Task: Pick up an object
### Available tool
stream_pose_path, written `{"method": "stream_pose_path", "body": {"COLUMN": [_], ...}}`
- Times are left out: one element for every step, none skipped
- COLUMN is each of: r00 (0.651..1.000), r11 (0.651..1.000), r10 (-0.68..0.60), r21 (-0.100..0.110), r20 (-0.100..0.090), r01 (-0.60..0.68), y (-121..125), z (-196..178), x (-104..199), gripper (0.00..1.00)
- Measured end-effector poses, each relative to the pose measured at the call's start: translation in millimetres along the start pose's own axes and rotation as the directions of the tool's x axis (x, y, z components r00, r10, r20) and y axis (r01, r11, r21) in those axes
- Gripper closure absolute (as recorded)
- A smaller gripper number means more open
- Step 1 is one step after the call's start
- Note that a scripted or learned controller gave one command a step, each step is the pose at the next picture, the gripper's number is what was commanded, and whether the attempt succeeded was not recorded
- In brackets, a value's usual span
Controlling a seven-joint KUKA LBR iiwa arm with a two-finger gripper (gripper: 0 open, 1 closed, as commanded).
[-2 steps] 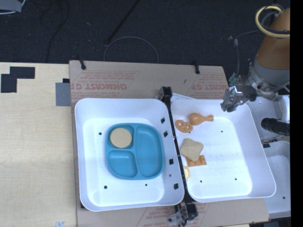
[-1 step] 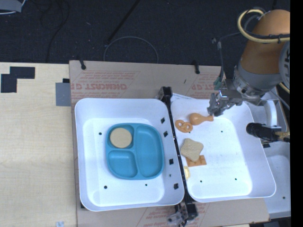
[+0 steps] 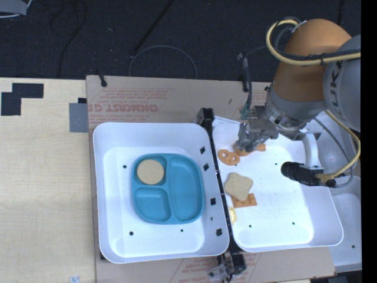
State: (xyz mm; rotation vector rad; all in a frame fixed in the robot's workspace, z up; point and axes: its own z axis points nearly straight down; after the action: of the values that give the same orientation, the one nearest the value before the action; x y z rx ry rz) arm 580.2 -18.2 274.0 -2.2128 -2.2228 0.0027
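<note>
In the right bin (image 3: 294, 229) lie a pretzel (image 3: 228, 156), a tan bread slice (image 3: 238, 186) and an orange cracker (image 3: 246, 201) partly under the bread. My gripper (image 3: 246, 144) is low at the bin's far left part, just right of the pretzel, over a small orange piece (image 3: 258, 148). Its fingertips are close to the bin floor. Nothing shows clearly between them.
The left bin (image 3: 112, 229) holds a blue sectioned tray (image 3: 177, 196) with a round tan cookie (image 3: 150, 171) in its upper left compartment. A black divider (image 3: 215, 181) runs between the bins. A black cable fitting (image 3: 300, 173) hangs over the right bin.
</note>
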Motion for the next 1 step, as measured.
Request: {"method": "stream_pose_path", "body": {"r00": [1.0], "r11": [1.0], "r10": [0.0], "r21": [0.0], "r20": [0.0], "r01": [0.0], "y": [-5.7], "z": [12.4], "x": [53.6], "gripper": [1.0]}}
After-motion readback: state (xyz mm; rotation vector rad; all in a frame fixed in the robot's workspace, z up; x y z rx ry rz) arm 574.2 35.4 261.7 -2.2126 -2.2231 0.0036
